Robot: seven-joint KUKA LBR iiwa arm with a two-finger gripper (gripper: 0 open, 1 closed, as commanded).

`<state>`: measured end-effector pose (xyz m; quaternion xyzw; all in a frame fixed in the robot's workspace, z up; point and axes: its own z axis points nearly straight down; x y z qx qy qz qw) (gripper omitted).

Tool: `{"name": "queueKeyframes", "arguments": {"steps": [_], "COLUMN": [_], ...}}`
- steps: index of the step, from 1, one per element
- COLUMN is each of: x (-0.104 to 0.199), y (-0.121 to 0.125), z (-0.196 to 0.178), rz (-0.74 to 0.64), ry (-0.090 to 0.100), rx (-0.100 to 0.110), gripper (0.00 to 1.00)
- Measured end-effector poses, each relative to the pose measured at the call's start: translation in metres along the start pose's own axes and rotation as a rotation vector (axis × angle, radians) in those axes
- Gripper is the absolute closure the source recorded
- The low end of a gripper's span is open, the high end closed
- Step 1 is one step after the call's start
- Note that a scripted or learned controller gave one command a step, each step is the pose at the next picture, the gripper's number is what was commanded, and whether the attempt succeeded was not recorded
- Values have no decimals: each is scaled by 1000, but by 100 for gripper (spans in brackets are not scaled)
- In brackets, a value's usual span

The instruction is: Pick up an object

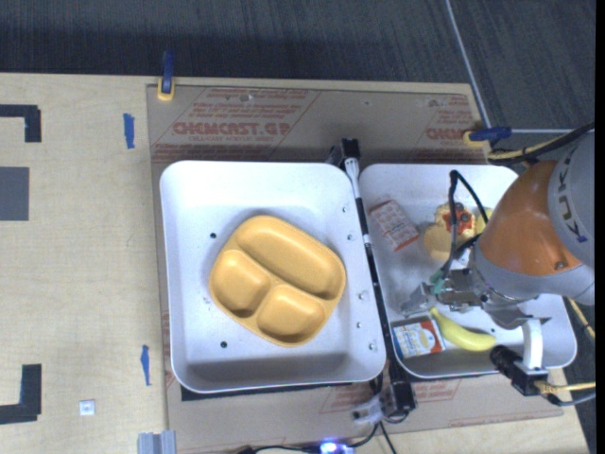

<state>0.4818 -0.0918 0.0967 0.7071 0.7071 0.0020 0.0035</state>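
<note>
The arm [539,230], grey with its orange band, rises closest to the lens and reaches down into the right bin [565,348]. Its gripper [452,291] sits low among the clutter there, but the wrist hides the tips, so whether they are apart or together cannot be told.

The likeliest thing to lift is the banana [463,333], lying near the front wall of that bin, just beside the gripper. To do this well, I judge the gripper should come down across the banana's middle, square to its curve, clear of the small carton [417,338] touching or nearly touching its left end, and close before rising straight up. The bin wall close by leaves little room, so a slanted approach risks a push rather than a grasp.

Counted: two bins; one yellow divided tray [276,278] in the left bin [189,197]; in the right bin one banana, one small carton, one flat packet [391,225], and one yellowish toy [442,235], partly hidden.
</note>
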Motion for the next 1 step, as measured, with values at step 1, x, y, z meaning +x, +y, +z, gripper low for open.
{"name": "queueKeyframes", "arguments": {"steps": [1], "x": [0], "y": [-2], "z": [11], "rz": [0], "ry": [3], "rx": [7], "gripper": [0]}}
